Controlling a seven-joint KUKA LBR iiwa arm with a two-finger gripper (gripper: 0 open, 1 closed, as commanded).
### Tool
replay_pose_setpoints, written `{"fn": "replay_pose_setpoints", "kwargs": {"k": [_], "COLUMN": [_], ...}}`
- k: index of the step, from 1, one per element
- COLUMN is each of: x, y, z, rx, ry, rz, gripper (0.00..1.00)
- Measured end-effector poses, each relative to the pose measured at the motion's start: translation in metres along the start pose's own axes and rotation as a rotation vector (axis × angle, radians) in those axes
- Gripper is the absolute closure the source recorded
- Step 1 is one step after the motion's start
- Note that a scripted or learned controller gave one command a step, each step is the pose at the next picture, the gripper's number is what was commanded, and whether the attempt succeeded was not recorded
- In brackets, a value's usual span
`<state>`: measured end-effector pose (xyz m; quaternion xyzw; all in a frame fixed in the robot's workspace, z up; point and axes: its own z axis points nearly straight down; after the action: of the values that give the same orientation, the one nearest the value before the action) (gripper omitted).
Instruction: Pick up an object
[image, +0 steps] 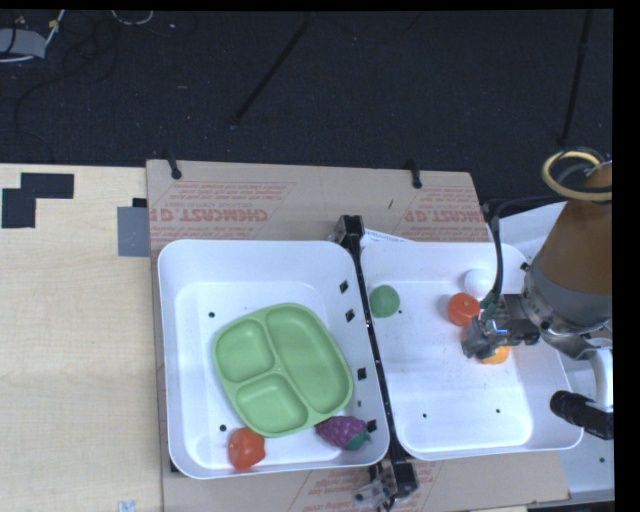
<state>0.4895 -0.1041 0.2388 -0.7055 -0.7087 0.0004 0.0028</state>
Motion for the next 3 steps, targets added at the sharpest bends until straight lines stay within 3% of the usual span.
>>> {"fn": "replay_pose_setpoints", "kwargs": {"k": [1,3], "x": [0.048,0.153], "y": [0.006,0.002], "z": [-0.005,0.02], "rx": [-0.002,0.002], "ry": [-0.002,-0.002], "rz": [0.001,0.002], "gripper": [1.0,1.0]}}
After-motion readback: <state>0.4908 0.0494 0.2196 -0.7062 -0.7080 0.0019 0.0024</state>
